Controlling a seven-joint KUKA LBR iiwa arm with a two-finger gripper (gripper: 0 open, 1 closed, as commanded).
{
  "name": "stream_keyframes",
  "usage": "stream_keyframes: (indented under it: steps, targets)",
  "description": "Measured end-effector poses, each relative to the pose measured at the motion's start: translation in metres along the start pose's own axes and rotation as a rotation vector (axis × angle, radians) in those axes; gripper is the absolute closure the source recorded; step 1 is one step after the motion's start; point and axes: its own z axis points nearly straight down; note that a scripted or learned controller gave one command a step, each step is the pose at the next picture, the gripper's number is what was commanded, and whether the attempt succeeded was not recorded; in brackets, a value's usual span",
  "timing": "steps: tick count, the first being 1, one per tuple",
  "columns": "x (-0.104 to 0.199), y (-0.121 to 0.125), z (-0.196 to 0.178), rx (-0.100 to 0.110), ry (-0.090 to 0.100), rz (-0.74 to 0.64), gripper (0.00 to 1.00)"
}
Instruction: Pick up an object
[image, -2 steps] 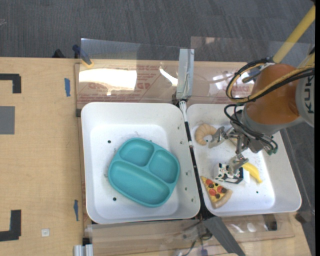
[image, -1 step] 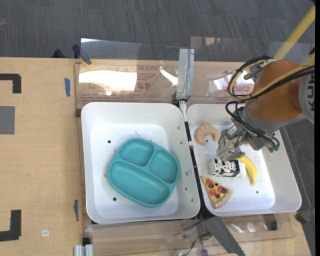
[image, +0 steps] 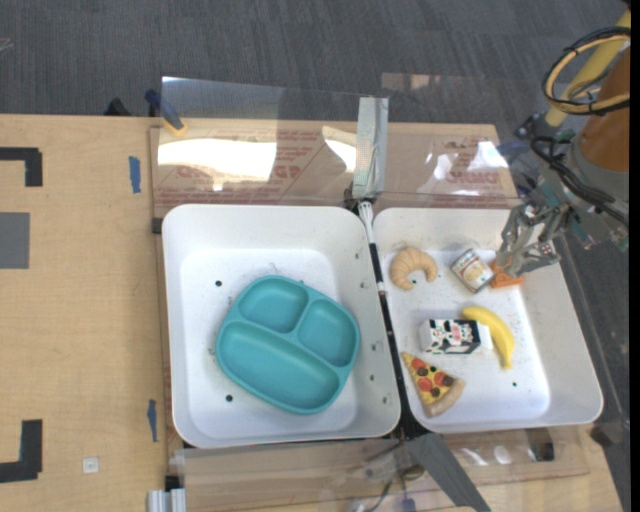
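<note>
My gripper (image: 522, 262) hangs over the far right part of the right bin (image: 570, 400), fingers pointing down and spread a little, with nothing seen held between them. A small orange piece (image: 507, 282) lies on the bin floor right at the fingertips. Just left of it sits a small tin (image: 470, 269), and further left a toy croissant (image: 413, 266). Nearer the front lie a banana (image: 492, 333), a black-and-white carton (image: 450, 336) and a pizza slice (image: 433, 382).
A teal divided plate (image: 288, 343) lies in the left bin (image: 190, 250). A raised rim between the bins runs front to back. Clear panels stand behind both bins. Cables and the arm's wrist (image: 600, 150) hang at the far right.
</note>
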Motion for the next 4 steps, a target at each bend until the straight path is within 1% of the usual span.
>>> stream_keyframes:
  steps: [1, 2, 3, 4]
  targets:
    - [-0.010, -0.025, -0.054, -0.006, 0.001, -0.456, 1.00]
    - [0.057, -0.031, -0.089, -0.007, 0.008, -0.095, 1.00]
    - [0.125, -0.025, -0.082, -0.006, 0.011, 0.237, 1.00]
    - [0.114, -0.027, -0.039, -0.011, 0.011, -0.109, 1.00]
